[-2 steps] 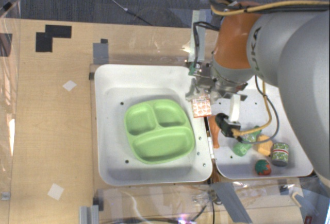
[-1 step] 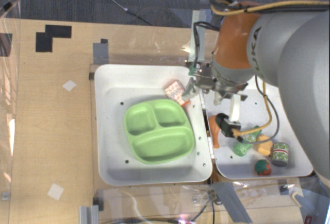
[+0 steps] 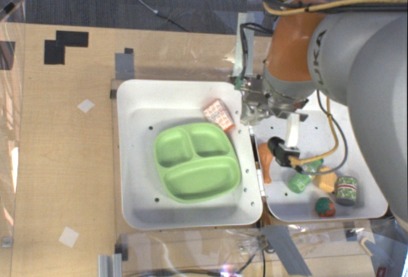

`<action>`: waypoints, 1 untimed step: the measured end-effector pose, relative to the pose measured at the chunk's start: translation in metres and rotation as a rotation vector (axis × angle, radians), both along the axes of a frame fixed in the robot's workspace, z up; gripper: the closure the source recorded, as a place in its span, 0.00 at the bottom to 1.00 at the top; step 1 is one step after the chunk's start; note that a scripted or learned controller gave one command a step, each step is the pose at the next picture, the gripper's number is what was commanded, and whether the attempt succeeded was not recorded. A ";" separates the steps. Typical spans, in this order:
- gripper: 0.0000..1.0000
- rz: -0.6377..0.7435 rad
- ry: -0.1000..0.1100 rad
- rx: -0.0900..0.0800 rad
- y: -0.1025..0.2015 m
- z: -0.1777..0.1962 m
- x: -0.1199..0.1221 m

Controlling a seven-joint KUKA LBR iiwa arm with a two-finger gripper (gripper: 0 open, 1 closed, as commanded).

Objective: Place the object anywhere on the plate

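Green plate (image 3: 197, 163) centred, margins all around.

Lime-green plate (image 3: 196, 163) in white bin (image 3: 131, 161); red-and-white patterned packet (image 3: 218, 115); orange carrot (image 3: 265, 161)

no legible text, red-patterned packet (image 3: 218, 115) and small can (image 3: 346, 189) labels too blurred to read

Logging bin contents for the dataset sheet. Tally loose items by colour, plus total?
Green: 2, the divided plate and a small block
Orange: 1
Yellow: 1
Red-white packet: 1
Green-white can: 1
Red-green ball: 1
Total: 7
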State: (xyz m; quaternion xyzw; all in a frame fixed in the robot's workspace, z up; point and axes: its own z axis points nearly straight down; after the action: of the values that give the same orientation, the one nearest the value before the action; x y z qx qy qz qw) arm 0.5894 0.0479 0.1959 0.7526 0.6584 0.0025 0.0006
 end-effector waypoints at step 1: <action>0.00 0.000 0.000 0.000 0.000 0.000 0.000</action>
State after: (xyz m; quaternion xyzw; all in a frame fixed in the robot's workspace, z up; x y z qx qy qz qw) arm 0.5894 0.0477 0.1958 0.7527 0.6584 0.0024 0.0006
